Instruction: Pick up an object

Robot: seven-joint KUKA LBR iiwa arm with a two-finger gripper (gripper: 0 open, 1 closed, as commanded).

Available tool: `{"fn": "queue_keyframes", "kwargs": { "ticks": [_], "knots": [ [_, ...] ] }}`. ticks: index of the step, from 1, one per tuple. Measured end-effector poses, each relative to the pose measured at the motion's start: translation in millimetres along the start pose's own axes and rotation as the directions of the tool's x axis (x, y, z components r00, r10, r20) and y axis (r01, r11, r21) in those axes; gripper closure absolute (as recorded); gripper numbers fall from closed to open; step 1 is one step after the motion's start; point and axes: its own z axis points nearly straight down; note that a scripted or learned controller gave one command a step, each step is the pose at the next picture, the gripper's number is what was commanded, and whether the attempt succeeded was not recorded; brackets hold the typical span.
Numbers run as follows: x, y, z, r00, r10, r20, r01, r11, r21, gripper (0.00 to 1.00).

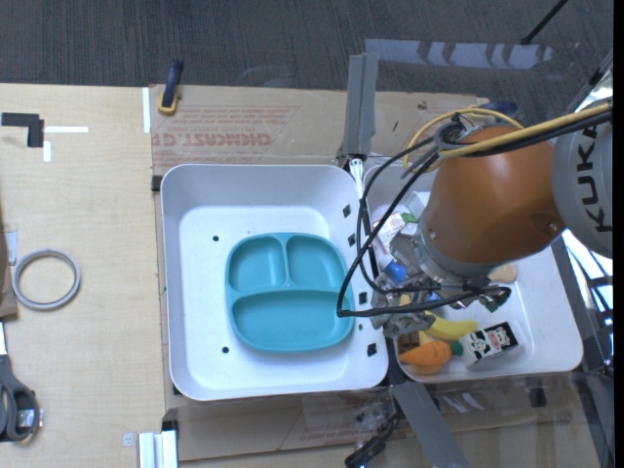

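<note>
Overhead, pale wood bench [78, 193], dark carpet [244, 18] beyond, two white bins [185, 261]; jaws' state impossible to tell.

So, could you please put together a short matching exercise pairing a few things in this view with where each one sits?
Things:
1. teal divided plate
2. banana
3. roll of tape
4. scissors

Places:
A. bench, lower left corner of the view
B. left bin
C. right bin, near its front edge
D. bench, left of the bins

Pairs: 1-B, 2-C, 3-D, 4-A
</note>
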Motion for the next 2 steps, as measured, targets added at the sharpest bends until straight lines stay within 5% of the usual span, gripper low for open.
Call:
{"fn": "queue_keyframes", "kwargs": {
  "ticks": [1,2],
  "knots": [
    [-8,-8,0,0.835,-0.549,0.002,0.549,0.836,0.0,1.0],
    [21,-24,0,0.997,-0.076,0.001,0.076,0.997,0.001,1.0]
  ]
}}
